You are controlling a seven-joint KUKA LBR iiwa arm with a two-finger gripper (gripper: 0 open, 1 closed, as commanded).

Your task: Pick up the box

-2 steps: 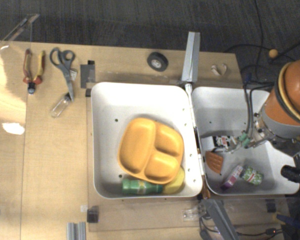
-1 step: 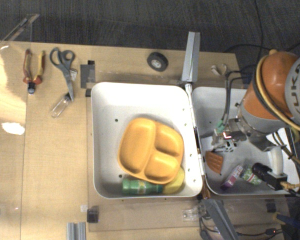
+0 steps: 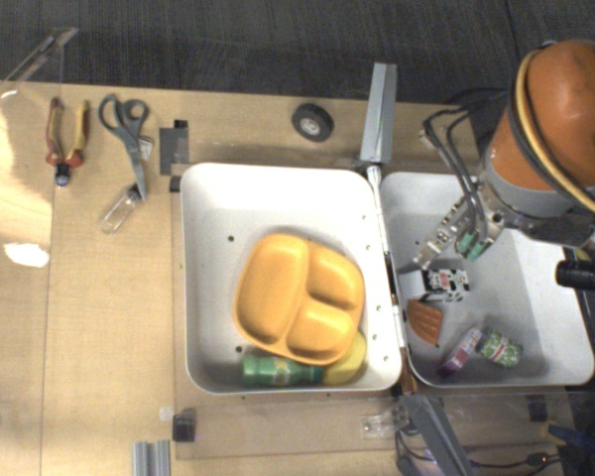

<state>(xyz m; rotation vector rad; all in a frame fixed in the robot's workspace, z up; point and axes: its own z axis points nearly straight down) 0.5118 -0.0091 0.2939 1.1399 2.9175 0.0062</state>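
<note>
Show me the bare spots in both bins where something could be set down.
Left bin: bare floor along the far wall and left wall, beside the yellow tray. Its near edge is crowded by the tray and green can. Right bin: some bare floor at right; the hand and small items crowd the left.

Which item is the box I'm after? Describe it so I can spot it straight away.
Look in the right-hand white bin, along its left wall. Just below the gripper lies a small white-and-dark box with printed faces. It is blocky, unlike the flat brown item below it and the purple-and-green packets further right.
</note>
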